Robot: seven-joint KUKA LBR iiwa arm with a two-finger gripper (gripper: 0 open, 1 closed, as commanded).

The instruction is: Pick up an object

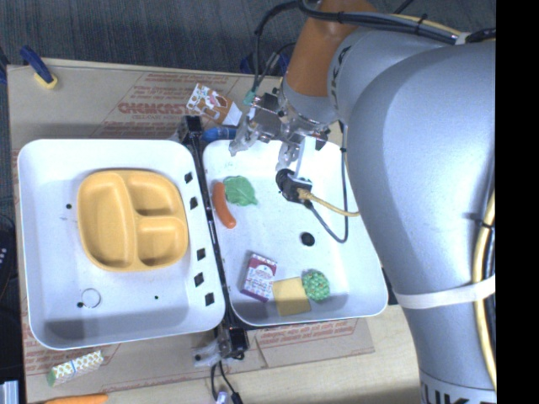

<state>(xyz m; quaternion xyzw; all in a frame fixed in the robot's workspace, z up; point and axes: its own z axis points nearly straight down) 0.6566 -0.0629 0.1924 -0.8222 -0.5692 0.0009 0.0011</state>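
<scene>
**Free room in the two bins**

The right bin [370,293] is crowded along its left side by a green leafy piece [240,190] and an orange sausage [224,205], and at its near edge by a red packet [258,276], yellow block [290,295] and green ball [316,284]. Its middle is left bare. Most of the left bin [34,225] is taken up by a yellow tray [132,219].

Dark, perhaps carpeted floor [126,15] behind cardboard-topped bench [143,99].

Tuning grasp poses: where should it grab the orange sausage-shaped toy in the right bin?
Grip the orange sausage-shaped toy across its narrow middle, coming straight down from above. It lies flat and elongated, running roughly along the right bin's left wall, so close across its short width. The green leafy toy crowds its upper end.
</scene>
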